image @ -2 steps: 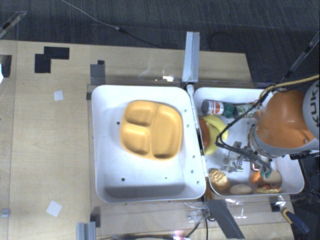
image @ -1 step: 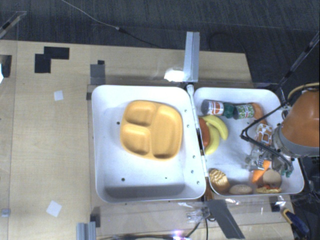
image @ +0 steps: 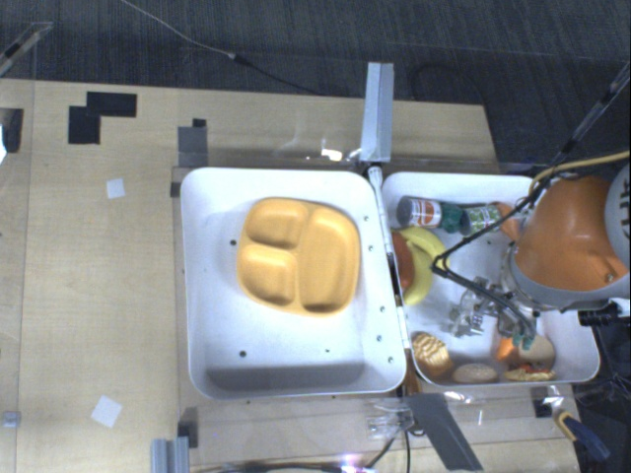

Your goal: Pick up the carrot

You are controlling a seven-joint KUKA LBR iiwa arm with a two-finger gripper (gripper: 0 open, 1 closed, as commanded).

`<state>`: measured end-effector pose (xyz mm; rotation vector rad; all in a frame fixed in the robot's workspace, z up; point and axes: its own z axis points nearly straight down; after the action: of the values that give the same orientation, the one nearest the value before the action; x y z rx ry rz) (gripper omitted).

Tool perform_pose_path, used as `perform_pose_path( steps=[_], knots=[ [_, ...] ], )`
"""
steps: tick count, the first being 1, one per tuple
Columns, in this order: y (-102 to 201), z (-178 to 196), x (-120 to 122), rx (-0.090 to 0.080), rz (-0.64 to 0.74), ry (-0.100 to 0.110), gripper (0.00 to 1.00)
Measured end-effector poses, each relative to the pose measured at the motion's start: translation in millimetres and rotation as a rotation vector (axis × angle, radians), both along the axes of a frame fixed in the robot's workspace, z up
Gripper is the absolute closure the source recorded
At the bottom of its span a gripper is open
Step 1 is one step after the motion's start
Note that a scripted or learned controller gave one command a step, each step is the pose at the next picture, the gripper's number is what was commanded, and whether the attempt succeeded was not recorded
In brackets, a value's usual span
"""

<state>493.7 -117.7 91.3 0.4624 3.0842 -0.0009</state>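
From my remote station, left to right. The left bin [image: 212,264] holds a yellow divided tray [image: 299,254], lying flat and well apart from any working area; no concern there.

The right bin [image: 587,363] is crowded. At its left side lie a banana [image: 426,254] and, behind it, a bottle [image: 434,211] on its side. Along the near edge sit a bread roll [image: 431,353] and a pale oval item [image: 475,372].

The carrot [image: 506,349], as I judge the small orange piece to be, lies near the bin's near right corner, just beside mixed food pieces [image: 530,371]. The gripper [image: 488,313] hangs directly over it. I cannot tell how the tool is set; its metalwork is too cluttered to read.

Risks, in my judgement: the carrot is small and partly hidden, so a closure may catch a neighbouring piece instead, or pinch its edge and let it slip. The nearby bin wall limits approach room.
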Motion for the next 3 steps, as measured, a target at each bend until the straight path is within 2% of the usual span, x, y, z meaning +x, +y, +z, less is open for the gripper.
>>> perform_pose_path(
  steps=[1,2,3],
  knots=[
    [-1,0,0,0.004,-0.039,0.002,0.0],
    [3,0,-1,0.0,-0.114,0.002,0.0],
    [4,12,2,-0.001,-0.108,-0.008,1.0]
  ],
)
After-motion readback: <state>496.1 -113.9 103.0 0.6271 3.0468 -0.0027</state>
